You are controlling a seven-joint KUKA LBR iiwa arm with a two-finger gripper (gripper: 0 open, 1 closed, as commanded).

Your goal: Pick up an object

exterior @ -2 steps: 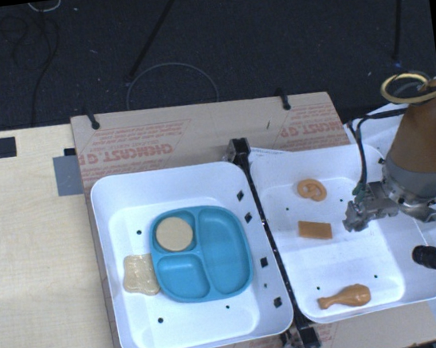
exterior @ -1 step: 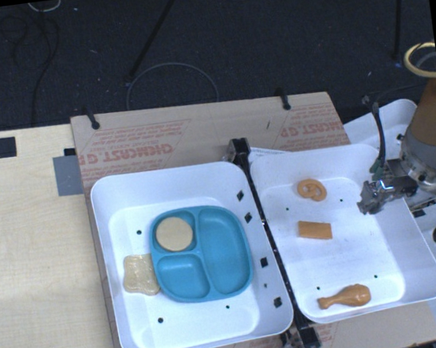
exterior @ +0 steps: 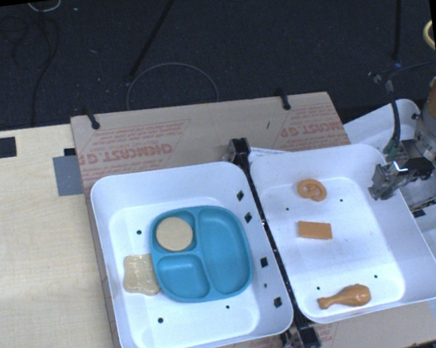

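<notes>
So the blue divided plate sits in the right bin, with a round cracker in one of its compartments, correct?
Not quite. The camera view shows the blue divided plate in the left bin, not the right one. The round cracker does lie in one of its compartments.

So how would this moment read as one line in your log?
pincer: over right bin's right rim | pretzel, orange block, drumstick: lying in bin | pick: not done

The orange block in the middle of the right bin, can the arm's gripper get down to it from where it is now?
Probably yes. The orange block lies flat by itself in the right bin, apart from the pretzel and drumstick, and the gripper sits at that bin's right rim.
</notes>
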